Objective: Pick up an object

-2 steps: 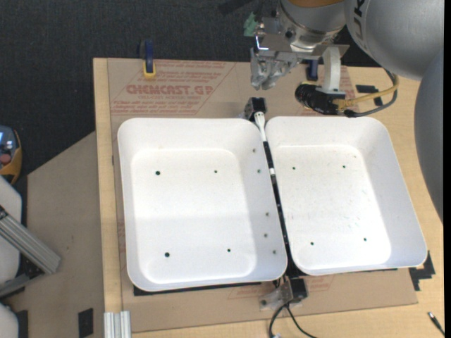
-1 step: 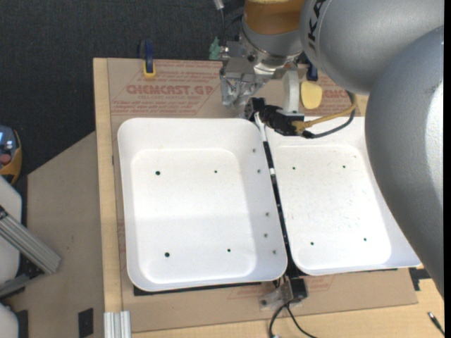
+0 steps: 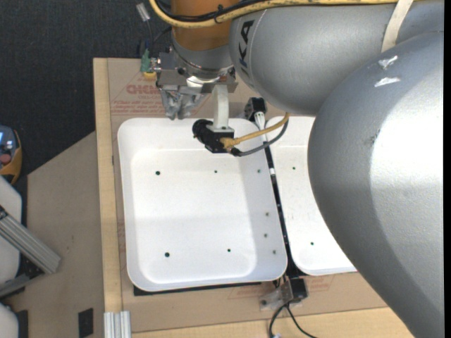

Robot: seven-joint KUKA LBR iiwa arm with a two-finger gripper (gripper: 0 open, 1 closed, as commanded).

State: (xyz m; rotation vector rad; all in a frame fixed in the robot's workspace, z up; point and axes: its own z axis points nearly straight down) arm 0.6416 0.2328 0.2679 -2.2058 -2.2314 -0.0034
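My gripper (image 3: 198, 110) hangs over the far edge of the left white bin (image 3: 127, 197), below the arm's orange band. Just under it, over the bin's back rim, sits a small black piece (image 3: 207, 134) with a tan cable running off to the right. I cannot tell whether that piece belongs to the gripper or is a loose thing. The bin floor shows a few small dark dots. The grey arm hides most of the right bin (image 3: 307, 197).
Both bins rest on a brown board (image 3: 106, 153) with bare margins at the left and front. A black strip (image 3: 275, 196) runs between the bins. A small connector with a cable (image 3: 292, 292) lies at the front edge. An aluminium rail (image 3: 28, 241) lies off the bench at the left.
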